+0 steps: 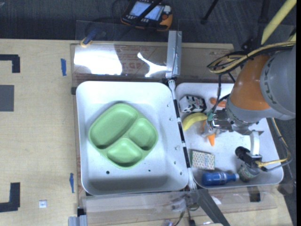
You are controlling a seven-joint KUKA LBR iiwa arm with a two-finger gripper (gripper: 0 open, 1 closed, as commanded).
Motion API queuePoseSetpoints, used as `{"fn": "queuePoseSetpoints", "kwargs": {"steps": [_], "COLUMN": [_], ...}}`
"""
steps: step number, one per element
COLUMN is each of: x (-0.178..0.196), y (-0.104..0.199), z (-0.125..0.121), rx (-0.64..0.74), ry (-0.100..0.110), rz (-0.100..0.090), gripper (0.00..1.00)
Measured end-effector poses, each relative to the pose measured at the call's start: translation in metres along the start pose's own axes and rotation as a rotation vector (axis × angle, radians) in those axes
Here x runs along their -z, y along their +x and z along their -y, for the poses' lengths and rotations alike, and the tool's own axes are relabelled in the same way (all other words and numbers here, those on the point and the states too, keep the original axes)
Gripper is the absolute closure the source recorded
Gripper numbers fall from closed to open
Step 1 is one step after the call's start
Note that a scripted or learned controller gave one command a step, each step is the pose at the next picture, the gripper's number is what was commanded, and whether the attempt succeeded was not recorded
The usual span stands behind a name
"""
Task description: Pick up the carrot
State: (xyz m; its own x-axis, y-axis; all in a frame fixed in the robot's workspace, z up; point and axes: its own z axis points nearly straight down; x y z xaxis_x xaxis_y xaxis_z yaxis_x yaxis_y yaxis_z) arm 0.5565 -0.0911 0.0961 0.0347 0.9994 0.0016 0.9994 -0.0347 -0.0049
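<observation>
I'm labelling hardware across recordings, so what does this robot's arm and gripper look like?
The arm is a thick, rounded grey body with a broad orange band above the wrist. Black and yellow cables loop along its upper side. Below the band sits a metallic silver wrist block, and the gripper is small and dark, with some green and red specks of wiring or lights near it.

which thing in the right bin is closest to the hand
The carrot, the small orange piece directly below the hand. The banana lies a little to its left, while the patterned card and blue bottle sit nearer the bin's front edge.
</observation>
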Motion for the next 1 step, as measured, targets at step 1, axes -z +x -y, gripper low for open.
{"fn": "queuePoseSetpoints", "kwargs": {"steps": [1], "x": [0.0875], "y": [0.0309], "z": [-0.0831], "rx": [-0.121], "ry": [-0.003], "rz": [0.002], "gripper": [1.0]}}
